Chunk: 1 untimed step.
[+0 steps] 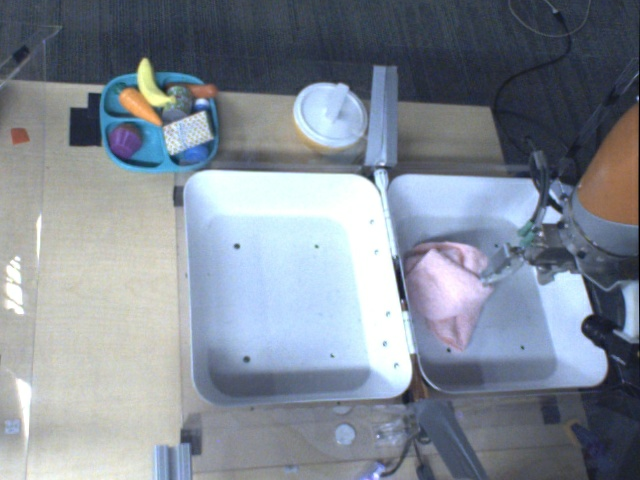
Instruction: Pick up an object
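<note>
Cloth (450, 288) in right bin (570, 368)

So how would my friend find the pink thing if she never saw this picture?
Look at the two white bins side by side and pick the right bin, the one the grey and orange arm reaches into. Near its left wall lies the pink cloth, crumpled into a soft heap. It is the one pink, floppy thing in the bins.

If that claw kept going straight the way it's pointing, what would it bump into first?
Most likely the pink cloth: the gripper points left toward it in the right bin, its tip right at the cloth's edge. Depth is hard to judge from above.
</note>
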{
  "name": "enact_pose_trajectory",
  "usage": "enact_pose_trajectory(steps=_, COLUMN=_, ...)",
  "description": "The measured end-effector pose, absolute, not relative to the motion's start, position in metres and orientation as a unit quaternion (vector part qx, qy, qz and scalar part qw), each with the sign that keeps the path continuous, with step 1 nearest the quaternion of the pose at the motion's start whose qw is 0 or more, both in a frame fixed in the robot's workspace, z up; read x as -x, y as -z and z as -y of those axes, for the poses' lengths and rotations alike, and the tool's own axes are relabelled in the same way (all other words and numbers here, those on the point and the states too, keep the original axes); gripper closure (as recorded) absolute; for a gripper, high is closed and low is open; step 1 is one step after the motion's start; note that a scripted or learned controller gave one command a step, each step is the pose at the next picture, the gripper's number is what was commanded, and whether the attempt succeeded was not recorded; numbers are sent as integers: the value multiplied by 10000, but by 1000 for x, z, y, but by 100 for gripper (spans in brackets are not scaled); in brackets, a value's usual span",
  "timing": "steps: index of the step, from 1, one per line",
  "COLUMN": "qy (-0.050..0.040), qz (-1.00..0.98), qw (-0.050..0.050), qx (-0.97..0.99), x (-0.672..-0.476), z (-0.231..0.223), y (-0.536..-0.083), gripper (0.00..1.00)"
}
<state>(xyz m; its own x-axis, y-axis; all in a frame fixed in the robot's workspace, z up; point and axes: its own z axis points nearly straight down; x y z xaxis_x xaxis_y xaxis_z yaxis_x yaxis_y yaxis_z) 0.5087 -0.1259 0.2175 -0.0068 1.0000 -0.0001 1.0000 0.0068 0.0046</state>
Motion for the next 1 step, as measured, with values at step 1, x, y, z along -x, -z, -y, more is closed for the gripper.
enact_pose_trajectory(steps=1, qy=-15, qz=-6510, qw=11, qx=-7590, x=-503, z=136, y=-155, gripper=0)
